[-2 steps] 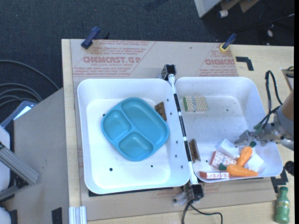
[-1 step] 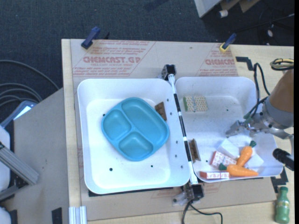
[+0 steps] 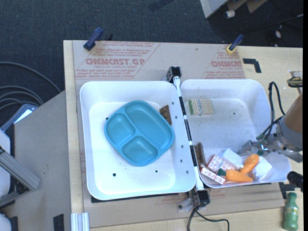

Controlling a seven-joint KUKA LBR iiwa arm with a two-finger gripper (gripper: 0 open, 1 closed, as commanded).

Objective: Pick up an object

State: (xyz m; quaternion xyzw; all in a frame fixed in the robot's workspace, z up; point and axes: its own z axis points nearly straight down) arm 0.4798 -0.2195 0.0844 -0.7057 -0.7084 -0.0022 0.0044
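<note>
Left half of the frame: left white bin (image 3: 91, 143) with a blue divided plate (image 3: 139, 132) lying flat near its middle, three compartments up. A small brown item (image 3: 165, 113) sits just beside the plate's upper right edge, against the bin's right wall; too small to identify. Black clips (image 3: 174, 73) hold the seam between the bins at the top and bottom.

Centre right: right white bin (image 3: 226, 88). A small patterned green-and-white packet (image 3: 201, 107) lies alone in its upper left part. Lower part of this bin holds a cluster: a red-and-white box (image 3: 213, 174) at lower left, a white wrapped item (image 3: 231, 156) above it, an orange carrot-shaped toy (image 3: 239, 176) lying across the front, and a second orange piece (image 3: 250, 162) tilted up just beside it, touching or nearly so.

Right edge: grey arm enters mid-height, gripper (image 3: 257, 147) low over the right bin's lower right area, just above the orange pieces. Fingers blurred and partly hidden, cannot tell whether apart or together; nothing visibly between them.

Lower right corner, outside the bin: green bottle (image 3: 290, 211) on the bench. Cardboard sheet (image 3: 115, 61) with red print lies under both bins.
</note>
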